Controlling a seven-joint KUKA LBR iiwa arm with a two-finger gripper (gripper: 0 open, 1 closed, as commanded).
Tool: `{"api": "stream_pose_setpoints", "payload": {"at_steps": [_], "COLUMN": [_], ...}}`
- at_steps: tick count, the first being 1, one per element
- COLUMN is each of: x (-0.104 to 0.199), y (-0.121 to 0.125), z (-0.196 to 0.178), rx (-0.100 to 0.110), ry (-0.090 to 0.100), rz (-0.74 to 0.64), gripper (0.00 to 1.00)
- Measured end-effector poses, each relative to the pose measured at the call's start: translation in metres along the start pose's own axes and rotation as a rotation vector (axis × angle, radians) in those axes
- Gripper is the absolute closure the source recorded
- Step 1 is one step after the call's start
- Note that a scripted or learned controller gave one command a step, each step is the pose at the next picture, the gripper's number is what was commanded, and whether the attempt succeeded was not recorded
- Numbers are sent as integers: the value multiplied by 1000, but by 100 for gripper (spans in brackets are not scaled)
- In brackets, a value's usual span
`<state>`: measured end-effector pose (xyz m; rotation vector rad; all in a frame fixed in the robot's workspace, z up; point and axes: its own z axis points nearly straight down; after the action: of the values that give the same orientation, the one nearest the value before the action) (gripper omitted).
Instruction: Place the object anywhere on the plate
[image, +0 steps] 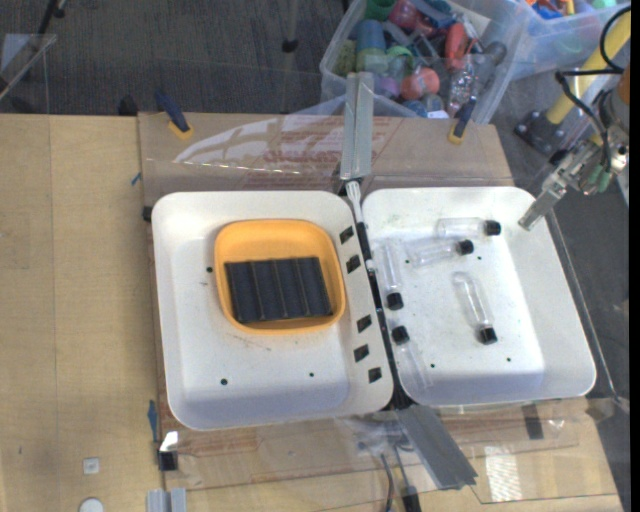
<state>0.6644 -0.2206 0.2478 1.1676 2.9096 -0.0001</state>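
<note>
On the wooden tabletop, two shallow white bins sit side by side. In the left bin, an orange plate carries a dark ribbed block, lying flat across its middle and covering most of the plate's floor. A row of small black tabs runs along the seam between the bins. The right bin holds several clear plastic tubes with black caps: one upright-lying tube near the seam, a pair toward the far side, and another tube angled near the centre. Above the far corner of that bin, my pincer hangs at the bin's rim, reaching in from the right; its tips are too small and blurred for me to tell whether they are spread or pressed together. A clear tub of colourful toys stands beyond the bins.
</note>
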Motion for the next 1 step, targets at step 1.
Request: {"api": "stream_pose_setpoints", "payload": {"at_steps": [1], "x": [2], "y": [-2], "z": [0], "rx": [1], "ry": [3], "rz": [-151], "gripper": [0]}}
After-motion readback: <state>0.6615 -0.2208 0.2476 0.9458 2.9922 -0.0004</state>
